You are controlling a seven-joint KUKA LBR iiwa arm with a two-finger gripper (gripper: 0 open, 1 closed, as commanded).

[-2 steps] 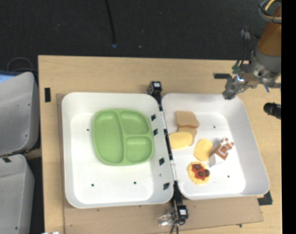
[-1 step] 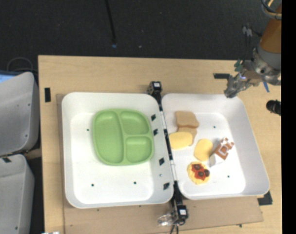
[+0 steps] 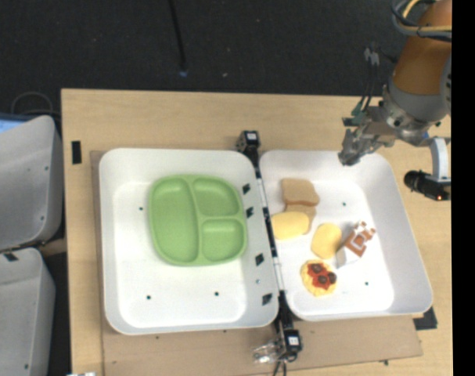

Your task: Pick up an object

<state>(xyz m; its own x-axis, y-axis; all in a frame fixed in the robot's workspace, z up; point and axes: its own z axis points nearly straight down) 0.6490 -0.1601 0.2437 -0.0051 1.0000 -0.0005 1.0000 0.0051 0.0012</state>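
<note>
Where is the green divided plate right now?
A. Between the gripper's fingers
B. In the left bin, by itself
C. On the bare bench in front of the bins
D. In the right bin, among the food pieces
B: the green divided plate lies flat in the left bin, while the food pieces sit in the right bin and the gripper hangs over that bin's far corner.

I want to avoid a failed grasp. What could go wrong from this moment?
1. The toy foods lie packed together: the bread slice, two yellow pieces and the small pizza, so closing could nudge a neighbour.
2. The gripper sits over the right bin's far rim, away from the foods; descending there likely grasps nothing.
</note>
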